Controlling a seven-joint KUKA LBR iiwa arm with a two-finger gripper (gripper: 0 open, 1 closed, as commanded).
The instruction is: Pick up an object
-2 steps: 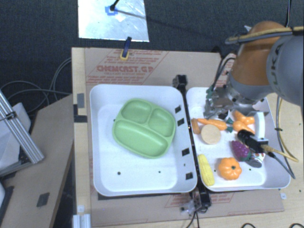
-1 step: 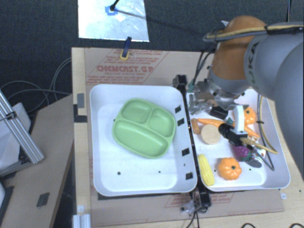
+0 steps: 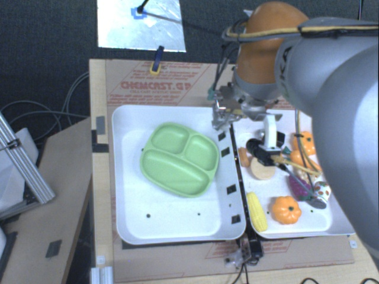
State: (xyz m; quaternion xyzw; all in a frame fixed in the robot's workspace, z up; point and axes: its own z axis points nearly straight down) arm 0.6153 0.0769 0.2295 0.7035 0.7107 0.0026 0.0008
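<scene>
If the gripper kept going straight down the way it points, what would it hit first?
Probably the left bin's right wall, near its back corner: the gripper hangs roughly over the divide between the two bins. Depth is unclear from this slanted view, so it might land just inside the left bin.

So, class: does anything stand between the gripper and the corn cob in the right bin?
Nothing visible blocks it. The gripper hangs above the bins' shared wall, and the corn cob lies apart at the right bin's near-left edge, uncovered.

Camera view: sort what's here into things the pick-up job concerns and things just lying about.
Job:
- two-finger gripper
- yellow corn cob
- small orange pumpkin
- purple eggplant
- right white bin

Lying about:
- green divided plate
- left white bin
- brown cardboard sheet
</scene>
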